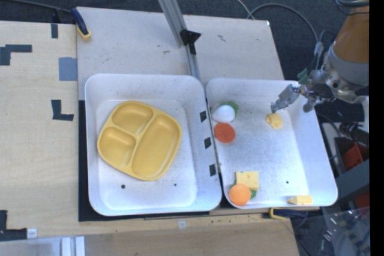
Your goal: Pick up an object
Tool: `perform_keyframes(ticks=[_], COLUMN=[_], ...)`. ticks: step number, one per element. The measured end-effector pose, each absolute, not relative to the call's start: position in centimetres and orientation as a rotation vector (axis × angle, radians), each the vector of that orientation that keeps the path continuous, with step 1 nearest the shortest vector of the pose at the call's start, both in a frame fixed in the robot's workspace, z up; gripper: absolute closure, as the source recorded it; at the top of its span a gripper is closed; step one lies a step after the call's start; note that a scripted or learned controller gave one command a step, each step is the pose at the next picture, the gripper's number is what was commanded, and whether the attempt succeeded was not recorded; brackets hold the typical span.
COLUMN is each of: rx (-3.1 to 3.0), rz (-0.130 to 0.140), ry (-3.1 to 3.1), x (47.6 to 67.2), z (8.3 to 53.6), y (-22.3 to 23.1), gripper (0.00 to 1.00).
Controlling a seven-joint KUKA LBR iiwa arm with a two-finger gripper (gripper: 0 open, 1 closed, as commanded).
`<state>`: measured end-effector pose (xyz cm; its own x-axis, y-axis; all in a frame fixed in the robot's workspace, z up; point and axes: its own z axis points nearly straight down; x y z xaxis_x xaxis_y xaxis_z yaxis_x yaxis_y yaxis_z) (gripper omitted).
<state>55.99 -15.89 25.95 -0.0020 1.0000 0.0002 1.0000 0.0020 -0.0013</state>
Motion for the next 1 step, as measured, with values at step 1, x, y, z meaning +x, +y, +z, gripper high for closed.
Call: perform_keyframes(ticks=[1], rx=[-2.217], rz=[0.001], ry=[-2.225], x=[56.02], z=[26.94], y=[-15.83], gripper=[1.00])
